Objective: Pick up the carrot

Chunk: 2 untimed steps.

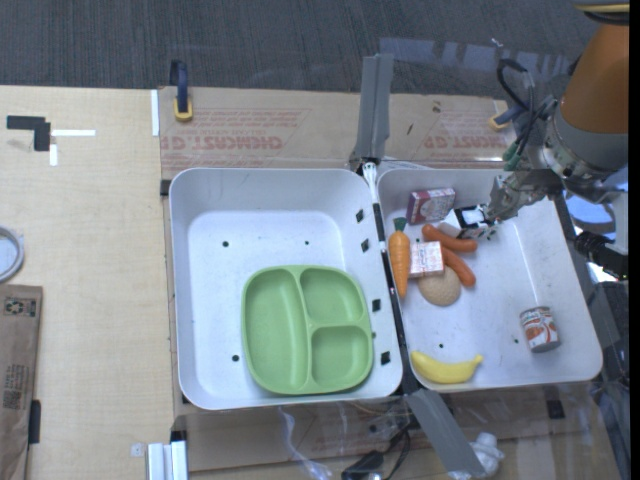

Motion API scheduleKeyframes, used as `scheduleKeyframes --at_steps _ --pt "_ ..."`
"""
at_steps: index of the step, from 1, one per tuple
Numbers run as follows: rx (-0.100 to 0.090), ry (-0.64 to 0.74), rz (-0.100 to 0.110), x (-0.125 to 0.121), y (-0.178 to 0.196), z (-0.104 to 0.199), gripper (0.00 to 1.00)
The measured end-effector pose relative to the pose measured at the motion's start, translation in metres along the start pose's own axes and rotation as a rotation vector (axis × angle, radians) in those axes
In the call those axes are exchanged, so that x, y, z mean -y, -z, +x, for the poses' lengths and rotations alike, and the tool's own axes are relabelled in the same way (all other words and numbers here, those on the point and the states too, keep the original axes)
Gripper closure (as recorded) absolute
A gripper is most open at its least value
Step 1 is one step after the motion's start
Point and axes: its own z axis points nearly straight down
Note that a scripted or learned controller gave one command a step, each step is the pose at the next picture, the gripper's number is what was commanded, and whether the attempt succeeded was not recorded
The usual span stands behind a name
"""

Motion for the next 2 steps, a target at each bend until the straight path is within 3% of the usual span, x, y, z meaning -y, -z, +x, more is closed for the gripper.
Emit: scheduleKeyframes --at_steps 1,2 --pt "-0.001 0.167 0.002 0.043 0.008 0.077 1.0" --pt "-0.001 0.095 0.003 0.094 -0.026 0.123 1.0"
